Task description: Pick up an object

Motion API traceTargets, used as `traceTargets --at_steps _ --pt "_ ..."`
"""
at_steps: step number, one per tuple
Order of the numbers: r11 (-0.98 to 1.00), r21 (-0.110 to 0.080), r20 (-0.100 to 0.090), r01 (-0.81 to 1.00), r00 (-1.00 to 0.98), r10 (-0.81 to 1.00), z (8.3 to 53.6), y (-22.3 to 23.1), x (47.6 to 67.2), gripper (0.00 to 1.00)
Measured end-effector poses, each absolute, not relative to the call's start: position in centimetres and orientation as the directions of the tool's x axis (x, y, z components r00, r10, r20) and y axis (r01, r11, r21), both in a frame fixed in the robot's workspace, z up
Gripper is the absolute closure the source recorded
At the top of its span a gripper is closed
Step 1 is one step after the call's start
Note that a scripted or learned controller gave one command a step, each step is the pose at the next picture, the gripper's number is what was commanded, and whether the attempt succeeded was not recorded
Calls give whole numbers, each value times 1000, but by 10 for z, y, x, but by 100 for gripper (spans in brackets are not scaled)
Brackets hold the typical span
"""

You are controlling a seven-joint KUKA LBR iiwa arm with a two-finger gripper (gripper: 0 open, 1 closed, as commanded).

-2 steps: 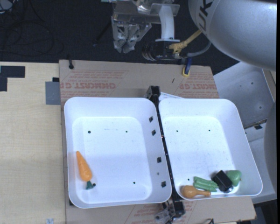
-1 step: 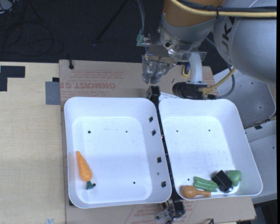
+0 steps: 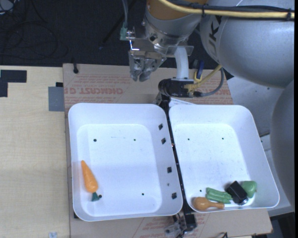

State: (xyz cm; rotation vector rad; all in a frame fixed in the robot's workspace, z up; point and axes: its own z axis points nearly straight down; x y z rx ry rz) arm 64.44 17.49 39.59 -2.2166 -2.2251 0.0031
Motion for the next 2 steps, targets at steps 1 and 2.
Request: traceTargets --at_steps 1,2 --pt "-7 2 -3 1000 7 1000 449 94 644 100" --pt "-6 -12 -4 1000 6 1000 364 40 626 100"
